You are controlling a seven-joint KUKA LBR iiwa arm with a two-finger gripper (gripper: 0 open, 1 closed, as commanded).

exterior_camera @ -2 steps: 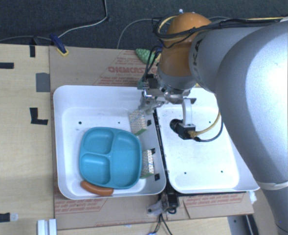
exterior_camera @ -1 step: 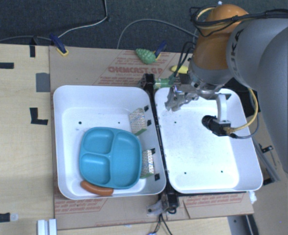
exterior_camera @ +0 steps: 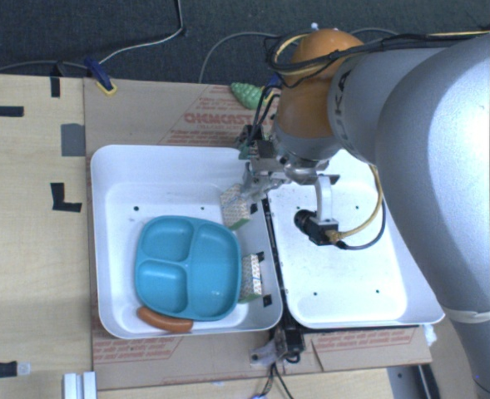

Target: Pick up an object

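Two white bins sit side by side on the surface. Camera view: the tool (exterior_camera: 253, 181) hangs low over the left bin (exterior_camera: 111, 223), above a small packet (exterior_camera: 235, 206) beside the blue divided plate (exterior_camera: 188, 266), probably positioned to grasp it. I cannot tell its opening. An orange sausage (exterior_camera: 165, 321) lies at the plate's near edge.

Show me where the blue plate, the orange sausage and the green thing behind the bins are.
blue plate (exterior_camera: 186, 266): camera view, on the ridge between its compartments.
orange sausage (exterior_camera: 165, 321): camera view, on its middle, in the left bin's front.
green thing (exterior_camera: 247, 94): camera view, on its visible bumpy top.
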